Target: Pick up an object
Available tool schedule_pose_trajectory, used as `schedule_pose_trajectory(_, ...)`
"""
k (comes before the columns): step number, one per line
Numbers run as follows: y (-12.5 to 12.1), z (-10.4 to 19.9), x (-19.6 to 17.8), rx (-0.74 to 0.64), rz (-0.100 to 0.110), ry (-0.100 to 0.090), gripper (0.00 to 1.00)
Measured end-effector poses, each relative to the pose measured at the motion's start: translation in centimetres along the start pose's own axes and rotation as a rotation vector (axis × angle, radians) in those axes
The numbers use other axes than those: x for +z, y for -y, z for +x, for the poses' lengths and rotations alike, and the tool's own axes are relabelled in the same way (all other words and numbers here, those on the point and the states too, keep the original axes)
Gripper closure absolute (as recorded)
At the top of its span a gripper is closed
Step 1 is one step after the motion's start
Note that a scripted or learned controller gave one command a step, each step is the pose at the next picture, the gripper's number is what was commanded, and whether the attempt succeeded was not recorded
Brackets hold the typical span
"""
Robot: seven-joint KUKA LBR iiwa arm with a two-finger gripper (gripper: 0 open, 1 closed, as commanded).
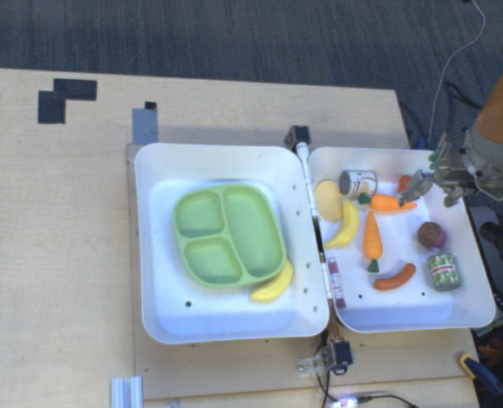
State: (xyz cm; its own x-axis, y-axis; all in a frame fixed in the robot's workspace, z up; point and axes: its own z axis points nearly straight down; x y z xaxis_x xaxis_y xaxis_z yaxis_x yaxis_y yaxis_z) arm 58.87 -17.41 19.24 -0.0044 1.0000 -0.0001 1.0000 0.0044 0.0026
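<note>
The right bin (472,313) holds several toy foods. Among them are a small tin can (358,183), a pale yellow lemon (328,198), a banana (347,224) and an upright carrot (372,236). A second carrot (392,203) lies crosswise. There is also a purple fruit (432,235), a green-labelled can (443,272) and a red sausage (394,277). My gripper (430,191) hangs over the bin's far right part, open, with nothing between its fingers. Its left fingertip (409,192) is close to the crosswise carrot's right end.
The left bin (149,304) holds a green divided plate (229,235) and a second banana (274,285) at the plate's near right corner. A divider rail (316,228) runs between the bins. The arm's orange band (502,109) is at the right edge.
</note>
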Motion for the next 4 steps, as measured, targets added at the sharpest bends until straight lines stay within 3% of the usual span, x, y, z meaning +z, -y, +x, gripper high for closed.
schedule_pose_trajectory(1, 1.5, 3.0, 10.6, -0.001, -0.004, 0.001, 0.00)
schedule_pose_trajectory(2, 1.3, 3.0, 9.3, -0.001, -0.011, 0.002, 1.00)
schedule_pose_trajectory(3, -2.2, 11.7, 0.7, -0.001, -0.003, -0.002, 1.00)
schedule_pose_trajectory(4, -8.1, 2.7, -7.8, 0.002, -0.005, 0.003, 1.00)
